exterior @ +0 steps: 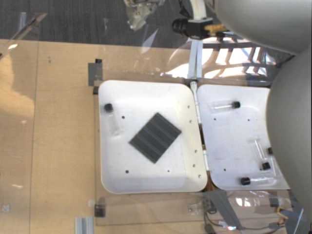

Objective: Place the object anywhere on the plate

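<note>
Bins first: I've got two shallow white ones side by side on my bench. Left bin [112, 174] holds the plate [155, 137] — a dark grey ribbed square, turned like a diamond, lying flat near the middle. Up in that bin's far-left corner I see a clear tube with a black cap [108, 109], its see-through body running down along the left wall, well apart from the plate.

Right bin [229, 179] carries three more clear capped tubes. One tube [225, 105] lies level near the top, cap pointing right. Another [261, 154] slants down the right side, cap at its lower end. A third [254, 181] rests along the bottom wall, black cap to the left.

My arm [287, 106] bulks in grey over the right edge, covering part of the right bin. Gripper [137, 9] hangs up top, beyond the bins, over the dark floor — blurry, pale, and I cannot tell how its jaws stand.
</note>
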Controlling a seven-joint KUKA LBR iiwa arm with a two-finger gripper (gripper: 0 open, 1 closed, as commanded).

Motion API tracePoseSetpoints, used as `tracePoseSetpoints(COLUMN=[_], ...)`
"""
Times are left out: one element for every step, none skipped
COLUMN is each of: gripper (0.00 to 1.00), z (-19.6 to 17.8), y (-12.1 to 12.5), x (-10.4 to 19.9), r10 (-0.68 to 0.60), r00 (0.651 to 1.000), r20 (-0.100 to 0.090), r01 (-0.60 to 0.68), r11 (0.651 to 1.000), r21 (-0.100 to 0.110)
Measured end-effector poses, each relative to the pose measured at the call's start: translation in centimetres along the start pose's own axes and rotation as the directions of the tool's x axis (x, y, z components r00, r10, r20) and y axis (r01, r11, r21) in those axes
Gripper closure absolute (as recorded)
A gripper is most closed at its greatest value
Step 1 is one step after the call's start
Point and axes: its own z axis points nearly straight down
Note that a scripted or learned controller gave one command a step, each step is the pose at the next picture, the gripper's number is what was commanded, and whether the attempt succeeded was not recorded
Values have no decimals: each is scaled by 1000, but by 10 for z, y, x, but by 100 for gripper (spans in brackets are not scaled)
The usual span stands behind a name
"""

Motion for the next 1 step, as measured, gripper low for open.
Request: tracePoseSetpoints(gripper=[100], z=[-9], y=[2], x=[2], r10=[-6], r00=[1000], r20=[1], r01=[6], r11=[1000], r21=[-5])
